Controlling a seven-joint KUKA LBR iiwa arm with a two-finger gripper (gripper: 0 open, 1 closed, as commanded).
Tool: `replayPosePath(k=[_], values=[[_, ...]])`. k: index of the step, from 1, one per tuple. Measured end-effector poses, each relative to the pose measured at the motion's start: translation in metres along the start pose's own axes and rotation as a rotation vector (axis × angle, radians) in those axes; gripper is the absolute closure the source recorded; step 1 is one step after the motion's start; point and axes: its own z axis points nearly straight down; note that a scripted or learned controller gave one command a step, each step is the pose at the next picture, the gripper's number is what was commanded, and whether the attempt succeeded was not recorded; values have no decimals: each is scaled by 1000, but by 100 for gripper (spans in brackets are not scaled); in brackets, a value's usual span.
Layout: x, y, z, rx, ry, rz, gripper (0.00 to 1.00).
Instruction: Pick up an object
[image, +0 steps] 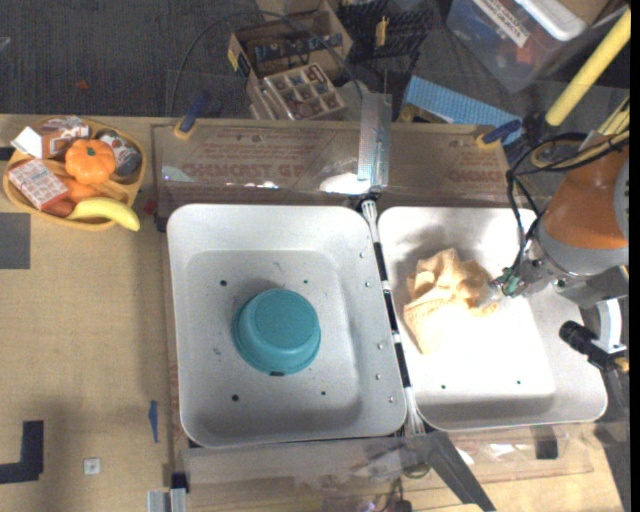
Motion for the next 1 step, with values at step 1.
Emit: replayPosePath(k=[1], values=[[0, 0, 0, 0, 0, 0, 0]])
